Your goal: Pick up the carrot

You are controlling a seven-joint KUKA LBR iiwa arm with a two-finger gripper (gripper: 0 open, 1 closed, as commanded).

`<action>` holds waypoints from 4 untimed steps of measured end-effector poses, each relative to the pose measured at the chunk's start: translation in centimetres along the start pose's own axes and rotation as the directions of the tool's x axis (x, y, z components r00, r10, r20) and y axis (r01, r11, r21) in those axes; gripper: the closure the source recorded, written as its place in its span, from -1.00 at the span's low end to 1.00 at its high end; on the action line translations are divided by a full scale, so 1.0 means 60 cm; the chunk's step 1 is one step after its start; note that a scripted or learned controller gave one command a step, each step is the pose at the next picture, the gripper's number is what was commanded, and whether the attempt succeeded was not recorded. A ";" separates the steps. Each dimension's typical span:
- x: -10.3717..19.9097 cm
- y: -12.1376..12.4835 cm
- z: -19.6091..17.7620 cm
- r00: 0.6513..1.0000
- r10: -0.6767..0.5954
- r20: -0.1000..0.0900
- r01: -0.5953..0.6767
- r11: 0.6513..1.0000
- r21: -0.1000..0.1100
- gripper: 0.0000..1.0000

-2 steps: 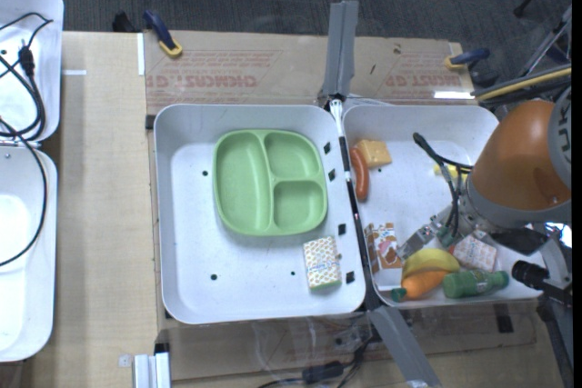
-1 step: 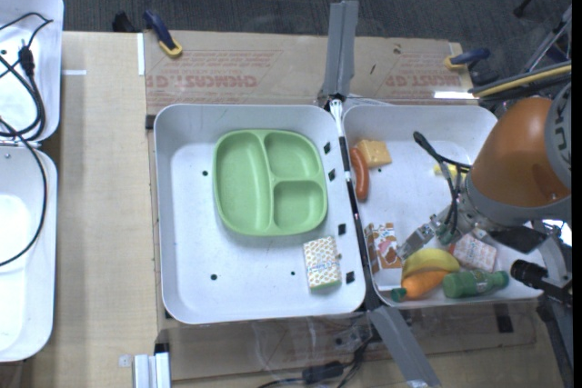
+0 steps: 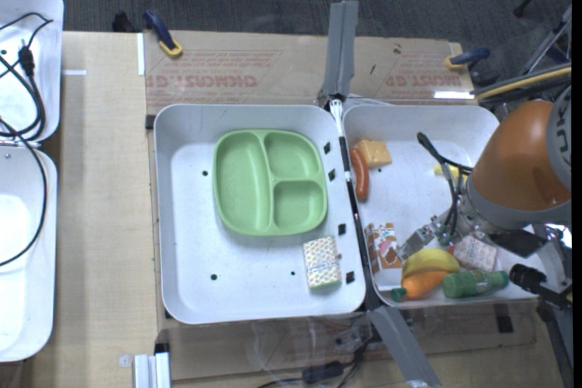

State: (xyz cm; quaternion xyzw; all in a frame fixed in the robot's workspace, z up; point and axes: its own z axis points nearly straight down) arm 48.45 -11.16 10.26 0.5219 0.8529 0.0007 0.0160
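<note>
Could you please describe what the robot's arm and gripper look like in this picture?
The arm is bulky and rounded, with a broad orange band over a grey wrist section. Below it, the gripper is a small assembly of dark and metallic parts, too cluttered to make out in detail.

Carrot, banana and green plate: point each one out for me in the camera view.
carrot (image 3: 420,285): camera view, middle of its orange body in the right bin.
banana (image 3: 429,262): camera view, middle of its yellow curve, just above the carrot.
green plate (image 3: 238,182): camera view, floor of its large compartment.
</note>
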 end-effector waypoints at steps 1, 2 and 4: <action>-0.003 0.000 0.000 1.000 -0.029 -0.001 0.029 1.000 -0.002 -1.00; 0.001 -0.005 0.001 0.995 0.098 -0.006 -0.098 0.995 0.007 -1.00; -0.001 0.005 -0.001 0.993 -0.114 0.008 0.114 0.993 -0.006 -1.00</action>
